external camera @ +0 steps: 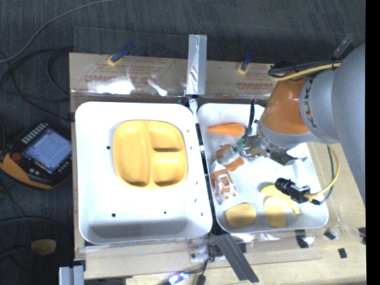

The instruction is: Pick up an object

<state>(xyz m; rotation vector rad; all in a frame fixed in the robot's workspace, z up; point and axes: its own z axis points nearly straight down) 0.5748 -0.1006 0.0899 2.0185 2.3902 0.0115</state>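
Observation:
My gripper (245, 148) is down in the right bin (317, 218), over its upper left part. Just left of it lie a small brown piece (224, 153) and an orange piece (235, 164), very close to the gripper's tip. An orange carrot-shaped thing (226, 128) lies at the back of this bin. A white and orange packet (224, 184) rests by the bin's left wall. Two rounded yellow-orange pieces (240, 214) (275, 211) sit along the front, with a pale yellow piece (269, 190) behind them.
The left bin (95, 218) holds a yellow divided plate (150, 152). A raised divider (203, 171) separates the two bins. The grey arm with its orange band (285, 108) covers the right bin's back right part.

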